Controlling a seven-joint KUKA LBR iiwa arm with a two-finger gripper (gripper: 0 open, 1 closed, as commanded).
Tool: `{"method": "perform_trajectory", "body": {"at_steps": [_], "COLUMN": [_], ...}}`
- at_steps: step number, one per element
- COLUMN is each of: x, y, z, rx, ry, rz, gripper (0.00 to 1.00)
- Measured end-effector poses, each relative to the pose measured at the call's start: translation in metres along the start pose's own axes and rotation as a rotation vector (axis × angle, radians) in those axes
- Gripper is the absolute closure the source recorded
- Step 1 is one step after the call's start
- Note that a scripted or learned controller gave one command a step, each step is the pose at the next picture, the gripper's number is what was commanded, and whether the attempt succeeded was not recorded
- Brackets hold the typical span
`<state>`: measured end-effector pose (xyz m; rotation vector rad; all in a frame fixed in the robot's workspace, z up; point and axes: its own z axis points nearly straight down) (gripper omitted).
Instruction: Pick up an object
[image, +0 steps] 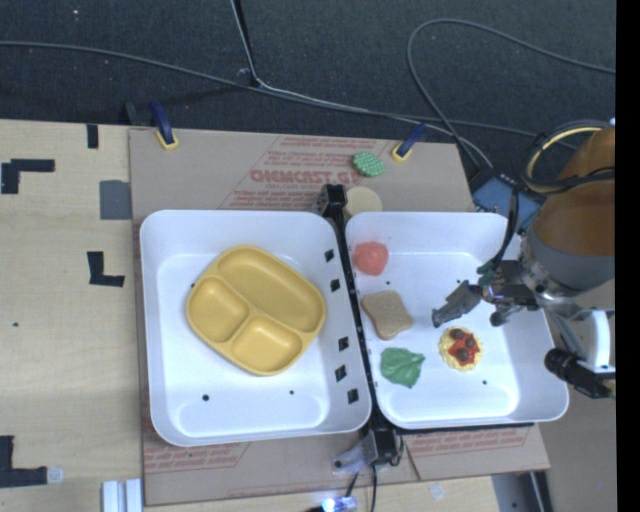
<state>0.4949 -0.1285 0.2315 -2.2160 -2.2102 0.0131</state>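
In the right bin (430, 405) lie a pink round piece (370, 257), a tan bread slice (387, 314), a green leafy piece (402, 366) and a small yellow tart with red topping (460, 349). My gripper (468, 308) hangs over the right half of that bin, just above and left of the tart. Its fingers (452, 304) are spread apart with nothing between them. The arm reaches in from the right edge.
The left bin (170, 400) holds a yellow divided plate (256, 308). A green waffle-patterned piece (368, 163) and a pale round disc (362, 200) lie on the cardboard behind the bins. Black clips run along the divider between the bins.
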Motion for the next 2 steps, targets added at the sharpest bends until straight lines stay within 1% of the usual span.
{"method": "perform_trajectory", "body": {"at_steps": [1, 2], "x": [0.000, -0.003], "y": [0.003, -0.006], "z": [-0.006, 0.044], "rx": [-0.013, -0.010], "ry": [-0.002, -0.002], "rz": [-0.004, -0.002], "gripper": [0.00, 0.00]}}
